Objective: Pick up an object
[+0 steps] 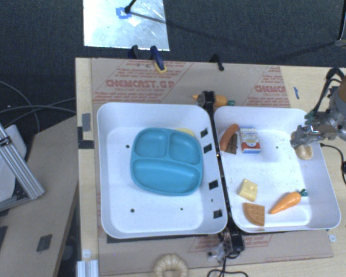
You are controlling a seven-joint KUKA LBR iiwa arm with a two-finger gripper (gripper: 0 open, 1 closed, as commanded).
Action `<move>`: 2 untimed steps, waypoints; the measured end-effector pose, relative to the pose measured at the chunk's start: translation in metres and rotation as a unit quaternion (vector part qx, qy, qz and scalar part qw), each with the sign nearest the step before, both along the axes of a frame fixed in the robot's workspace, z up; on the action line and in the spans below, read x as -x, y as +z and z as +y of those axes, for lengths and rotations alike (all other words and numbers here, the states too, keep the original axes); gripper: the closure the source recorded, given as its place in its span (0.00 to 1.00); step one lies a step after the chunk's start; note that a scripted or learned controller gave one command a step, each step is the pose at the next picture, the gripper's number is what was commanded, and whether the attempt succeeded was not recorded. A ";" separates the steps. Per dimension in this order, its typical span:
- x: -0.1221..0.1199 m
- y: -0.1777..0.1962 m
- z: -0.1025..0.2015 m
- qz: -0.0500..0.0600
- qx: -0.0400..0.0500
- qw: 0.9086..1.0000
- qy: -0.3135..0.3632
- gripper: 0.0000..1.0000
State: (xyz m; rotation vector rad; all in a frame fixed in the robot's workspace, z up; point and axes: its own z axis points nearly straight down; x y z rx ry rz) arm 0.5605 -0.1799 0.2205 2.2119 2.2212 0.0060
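My gripper (303,137) hangs over the right rim of the right bin (277,172), at the end of the grey arm coming in from the right. Just below it a small beige lump (304,152) lies against the bin's right wall, touching or nearly touching the gripper. Also in this bin are an orange carrot (285,202), a round tan cracker (254,214), a yellow cheese wedge (248,190), a small red and white carton (249,140) and a sausage in a bun (229,138).
The left bin (118,212) holds a blue divided plate (166,160) with a yellow piece (186,131) peeking out behind it. A pale ring (172,265) lies on the bench in front. Black clips run along the seam between the bins.
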 end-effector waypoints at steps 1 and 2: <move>-0.021 0.010 0.056 0.002 -0.002 1.000 0.003 1.00; -0.034 -0.005 0.108 0.003 -0.002 1.000 0.003 1.00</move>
